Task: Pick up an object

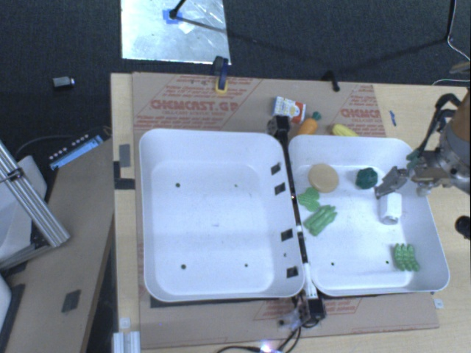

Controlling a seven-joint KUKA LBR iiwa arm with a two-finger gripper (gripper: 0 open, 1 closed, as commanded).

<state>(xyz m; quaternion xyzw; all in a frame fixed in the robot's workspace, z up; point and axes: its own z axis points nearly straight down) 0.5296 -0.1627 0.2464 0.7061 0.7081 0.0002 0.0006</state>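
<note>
Two white bins: left bin (213,219) well away from the fingers, right bin (368,271) under them. One arm (452,153), gripper (394,184) over the right bin's far-right side. Cannot tell if the fingers are spread or pressed together; nothing visibly between them.

Count in the right bin, largest first:
- 2 green leafy pieces (316,212), well left of the fingers, touching each other
- 1 tan disc (323,176), left of the fingers
- 1 green ridged piece (405,257), below the fingers near the bin corner
- 1 white cylinder (390,207), just below the fingers, likely target
- 1 dark green lump (366,177), just left of the fingers

Outside the bins, on the surface beyond the far rims: 1 orange carrot-like toy (307,126), 1 yellow toy (343,131), 1 small white-red packet (288,108).

Risks, my read:
- White cylinder is round and lies on its side; off-centre closing likely rolls it out toward the bin wall.
- White on white: poor contrast, easy to mislocate.
- Cylinder sits near the right wall; fingers may clip the rim on descent.
- Dark green lump is close; a drifting approach may nudge it rather than grip anything.
</note>
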